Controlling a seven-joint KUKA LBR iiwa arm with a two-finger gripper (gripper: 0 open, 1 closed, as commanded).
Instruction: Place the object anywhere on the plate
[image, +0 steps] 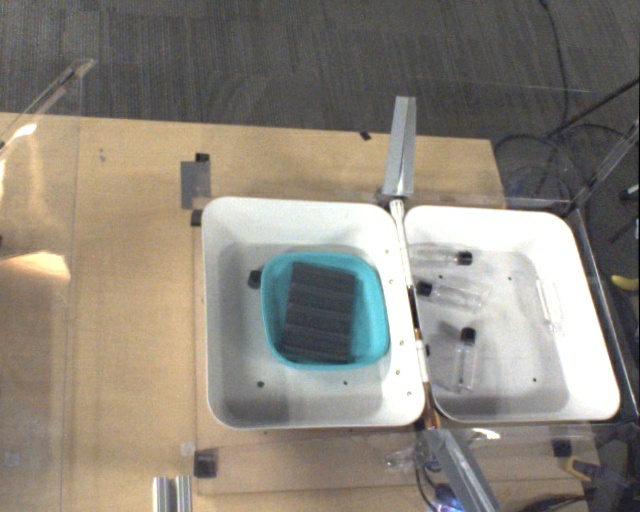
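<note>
Plate (377, 318): teal, squarish with rounded corners, lying flat in the middle of the left bin (225, 330)
Object (320, 308): a dark grey ridged block, its ribs running left to right, resting on the plate and covering most of the plate's floor; teal rim shows on all sides of it
Task state: the block lies wholly within the plate's edge
Gripper: whether it is spread or closed cannot be told, nor whether it has hold of anything; the block's place relative to it cannot be told either
Small black piece (255, 279): on the left bin's floor, right at the plate's far-left edge
Right bin (590, 330): white, shallow, touching the left bin along a shared middle edge
Far vial (440, 258): clear with a black cap, lying on its side in the far-left part of the right bin
Middle vial (452, 293): clear, black cap pointing left, just nearer than the far vial
Near vial (466, 358): clear, black cap at its far end, lying near the middle of the right bin
Metal post (401, 145): grey, at the far end of the seam between the bins
Bench (110, 330): light wood, with a glare patch on its left side
Cables (590, 110): dark, on the floor at the far right
</note>
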